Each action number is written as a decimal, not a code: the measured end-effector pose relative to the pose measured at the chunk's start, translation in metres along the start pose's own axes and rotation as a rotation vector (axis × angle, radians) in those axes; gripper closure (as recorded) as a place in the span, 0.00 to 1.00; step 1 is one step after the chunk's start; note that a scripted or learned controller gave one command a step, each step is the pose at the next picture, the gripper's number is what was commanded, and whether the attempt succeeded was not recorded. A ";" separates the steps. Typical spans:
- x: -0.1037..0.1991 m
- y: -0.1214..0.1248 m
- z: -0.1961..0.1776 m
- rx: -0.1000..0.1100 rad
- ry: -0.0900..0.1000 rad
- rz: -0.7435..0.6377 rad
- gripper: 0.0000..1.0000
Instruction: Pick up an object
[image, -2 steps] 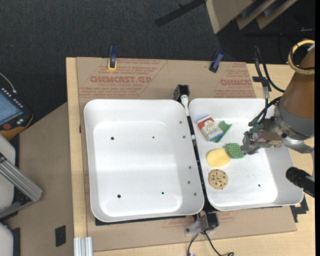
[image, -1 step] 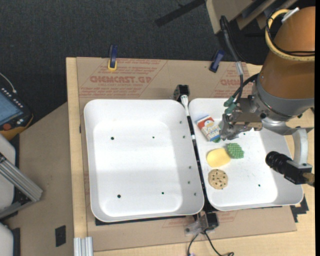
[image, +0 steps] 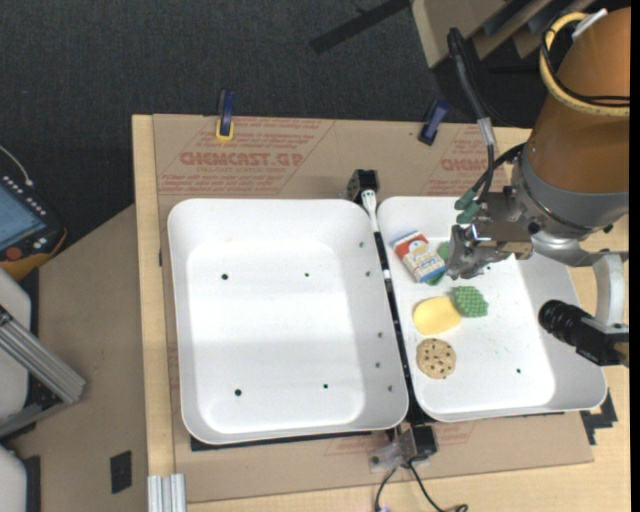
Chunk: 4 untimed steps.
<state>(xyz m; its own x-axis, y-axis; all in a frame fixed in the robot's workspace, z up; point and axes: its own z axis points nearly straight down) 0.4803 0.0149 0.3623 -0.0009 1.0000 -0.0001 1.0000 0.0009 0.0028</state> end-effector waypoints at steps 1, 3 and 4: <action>0.000 0.001 -0.010 -0.002 -0.001 -0.001 1.00; 0.001 0.002 -0.030 -0.006 -0.002 -0.002 1.00; 0.001 0.003 -0.040 -0.008 -0.002 -0.002 1.00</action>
<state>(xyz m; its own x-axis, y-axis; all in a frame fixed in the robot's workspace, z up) 0.4827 0.0157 0.4028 -0.0029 1.0000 -0.0025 0.9999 0.0030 0.0106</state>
